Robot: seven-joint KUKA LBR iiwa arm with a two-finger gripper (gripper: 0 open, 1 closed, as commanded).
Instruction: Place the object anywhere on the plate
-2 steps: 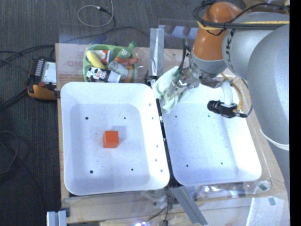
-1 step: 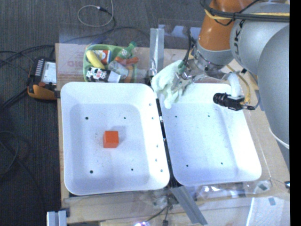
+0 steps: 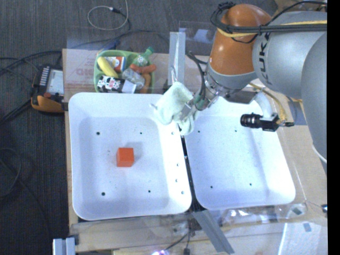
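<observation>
The claw (image 3: pixel 187 112) hangs over the seam between the two bins, pinching a pale green plate (image 3: pixel 172 104) that tilts off to its left. Farther left and nearer the camera, well apart, an orange cube (image 3: pixel 125 156) lies on the left bin (image 3: pixel 90 195) floor.

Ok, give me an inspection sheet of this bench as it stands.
Surface: two white bins, left bin and right bin, side by side.
Job's things: orange cube in the left bin; pale plate tilted at the claw, over the bins' shared edge.
Clutter: green basket of toys behind the left bin.
Claw: at the plate; finger state unclear.
Cables: white loop and black leads on the floor.
Surroundings: dark carpet; orange-black device at left.
</observation>
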